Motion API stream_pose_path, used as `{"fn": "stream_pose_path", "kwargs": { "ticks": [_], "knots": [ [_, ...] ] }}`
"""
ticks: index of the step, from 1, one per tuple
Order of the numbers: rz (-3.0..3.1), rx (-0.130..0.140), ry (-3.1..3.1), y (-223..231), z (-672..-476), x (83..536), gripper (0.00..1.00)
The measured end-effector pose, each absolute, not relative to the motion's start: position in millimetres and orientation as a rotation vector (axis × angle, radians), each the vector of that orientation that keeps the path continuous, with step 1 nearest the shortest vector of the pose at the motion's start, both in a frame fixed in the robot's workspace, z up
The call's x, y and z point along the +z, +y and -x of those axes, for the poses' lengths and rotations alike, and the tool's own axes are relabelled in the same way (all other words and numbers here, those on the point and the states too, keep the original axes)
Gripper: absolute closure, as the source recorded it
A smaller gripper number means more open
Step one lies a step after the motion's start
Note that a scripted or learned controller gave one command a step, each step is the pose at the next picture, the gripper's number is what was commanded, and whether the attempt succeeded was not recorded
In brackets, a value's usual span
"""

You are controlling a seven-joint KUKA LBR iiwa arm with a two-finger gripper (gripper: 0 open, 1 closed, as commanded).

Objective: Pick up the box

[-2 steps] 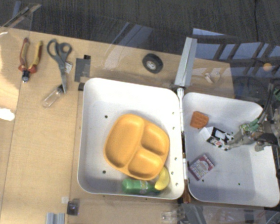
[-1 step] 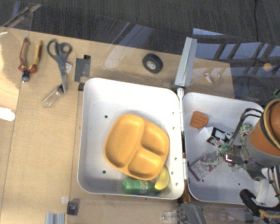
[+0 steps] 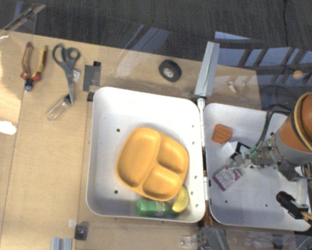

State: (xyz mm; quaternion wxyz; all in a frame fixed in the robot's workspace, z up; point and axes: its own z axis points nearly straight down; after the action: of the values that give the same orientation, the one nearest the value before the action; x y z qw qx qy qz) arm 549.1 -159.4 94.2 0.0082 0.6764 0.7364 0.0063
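Small purplish box (image 3: 227,177) lying tilted in the right bin (image 3: 257,213), just below the gripper (image 3: 240,160); gripper state unclear.

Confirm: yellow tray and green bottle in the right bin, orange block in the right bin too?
Not quite. In the camera view the yellow tray and green bottle lie in the left bin. The orange block is in the right bin, as stated.

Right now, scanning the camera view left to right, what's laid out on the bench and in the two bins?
Pliers → scissors → yellow divided tray in the left bin → orange block → small box in the right bin → arm's orange band.
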Motion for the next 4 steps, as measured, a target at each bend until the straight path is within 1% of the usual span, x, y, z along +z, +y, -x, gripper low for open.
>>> {"fn": "stream_pose_path", "kwargs": {
  "ticks": [1, 2, 3, 4],
  "knots": [
    [-2.193, 0.026, 2.221, -91, -528.8, 94, 0.0],
    [-2.043, 0.02, 2.36, -97, -610.3, 94, 0.0],
    [-1.97, 0.024, 2.414, -95, -577.5, 96, 0.0],
    [-1.901, 0.005, 2.485, -92, -644.6, 89, 0.0]
  ]
}}
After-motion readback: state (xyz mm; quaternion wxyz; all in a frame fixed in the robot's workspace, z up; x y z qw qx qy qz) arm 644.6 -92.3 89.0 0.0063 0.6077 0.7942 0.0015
